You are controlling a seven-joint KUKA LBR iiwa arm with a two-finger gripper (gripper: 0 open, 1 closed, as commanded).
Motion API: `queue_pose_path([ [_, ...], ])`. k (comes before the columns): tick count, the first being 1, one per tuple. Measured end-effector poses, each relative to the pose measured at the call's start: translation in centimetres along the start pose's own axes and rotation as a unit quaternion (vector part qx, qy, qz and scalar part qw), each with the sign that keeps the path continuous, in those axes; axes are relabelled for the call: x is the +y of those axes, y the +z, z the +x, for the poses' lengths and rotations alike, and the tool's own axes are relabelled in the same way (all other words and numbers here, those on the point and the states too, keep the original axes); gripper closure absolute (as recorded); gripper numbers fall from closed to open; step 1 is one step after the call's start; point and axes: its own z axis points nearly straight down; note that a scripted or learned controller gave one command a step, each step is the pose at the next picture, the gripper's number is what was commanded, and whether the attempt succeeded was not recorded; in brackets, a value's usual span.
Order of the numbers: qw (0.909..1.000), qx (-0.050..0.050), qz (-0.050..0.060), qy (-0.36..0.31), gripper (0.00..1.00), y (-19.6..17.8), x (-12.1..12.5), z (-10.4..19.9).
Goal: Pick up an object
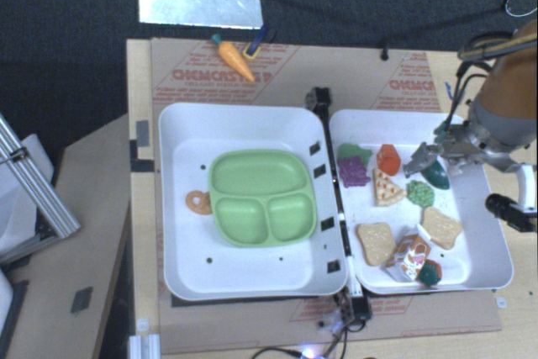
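My gripper (423, 158) hovers over the right bin (487, 256), near its upper right part. A dark green toy (437, 176) lies right beside and just below it; whether they touch is unclear. Spread through the same bin are a red toy (387, 157), a pizza slice (387, 189), a green broccoli piece (420, 194), purple grapes (353, 172), a green leafy piece (353, 152), two bread slices (376, 242) (441, 227) and a small colourful carton (410, 256).
The left bin (181, 155) holds a green divided plate (262, 197) and a small brown ring (198, 202) beside it. A toy carrot (235, 59) lies on the bench behind the bins. A black divider (329, 181) runs between the bins.
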Motion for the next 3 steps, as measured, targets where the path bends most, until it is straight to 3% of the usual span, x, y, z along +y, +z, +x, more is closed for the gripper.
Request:
queue_pose_path([
  [1,1.0000,-0.001,-0.006,-0.001,0.00,-0.6,0.3,0.0],
  [2,1.0000,-0.001,-0.004,-0.001,0.00,5.5,-0.1,0.2],
  [3,0.9999,-0.003,-0.012,0.000,0.00,8.1,0.4,0.0],
])
